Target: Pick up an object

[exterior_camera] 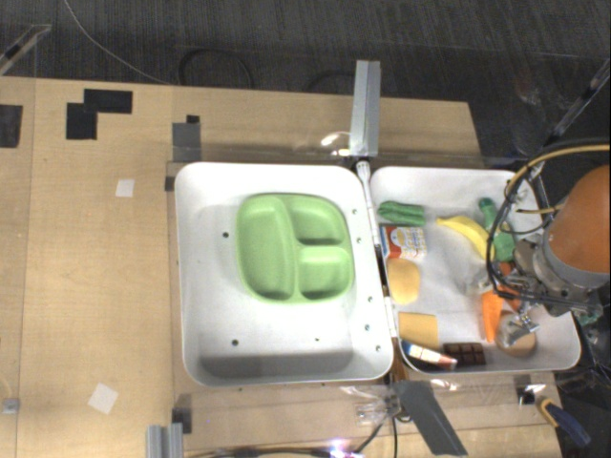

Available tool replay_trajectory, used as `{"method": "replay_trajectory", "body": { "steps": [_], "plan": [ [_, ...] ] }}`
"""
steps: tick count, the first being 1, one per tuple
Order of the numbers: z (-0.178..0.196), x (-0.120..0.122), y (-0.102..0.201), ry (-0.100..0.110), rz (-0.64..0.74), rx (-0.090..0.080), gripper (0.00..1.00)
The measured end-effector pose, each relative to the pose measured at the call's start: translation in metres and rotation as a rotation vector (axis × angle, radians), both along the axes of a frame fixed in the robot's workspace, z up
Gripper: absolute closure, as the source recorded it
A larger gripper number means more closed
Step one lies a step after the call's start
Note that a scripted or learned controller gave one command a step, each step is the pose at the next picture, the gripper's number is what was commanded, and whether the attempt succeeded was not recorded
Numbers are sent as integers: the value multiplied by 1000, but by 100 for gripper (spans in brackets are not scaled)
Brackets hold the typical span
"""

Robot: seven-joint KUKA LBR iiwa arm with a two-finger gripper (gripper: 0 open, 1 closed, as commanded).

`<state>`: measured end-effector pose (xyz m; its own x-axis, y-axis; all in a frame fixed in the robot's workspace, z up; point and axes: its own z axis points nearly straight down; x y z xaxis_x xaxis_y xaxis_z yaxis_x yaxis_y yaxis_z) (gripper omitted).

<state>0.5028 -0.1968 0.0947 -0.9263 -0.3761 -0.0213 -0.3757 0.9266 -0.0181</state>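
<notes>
Wooden bench (pixel 86 284) with two white bins side by side. Left bin (pixel 205 342) has a green divided tray (pixel 291 246) lying flat. Right bin (pixel 449 299) is cluttered: banana (pixel 465 232) with long axis slanting from upper left to lower right, green packet (pixel 401 213), yellow block (pixel 418 328), dark bar (pixel 465 355). Orange carrot (pixel 490 315) stands near vertical in view, just beside the tool (pixel 520 327), which is low at the bin's right end. Tool opening: cannot tell, cables in the way.

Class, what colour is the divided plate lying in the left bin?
Light green; the divided plastic plate shows best in the camera view.
</notes>
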Motion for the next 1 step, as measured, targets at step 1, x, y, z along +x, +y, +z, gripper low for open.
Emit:
{"method": "replay_trajectory", "body": {
  "steps": [1],
  "plan": [
    [-1, 2, -6, 4, -40, 8, 0]
  ]
}}
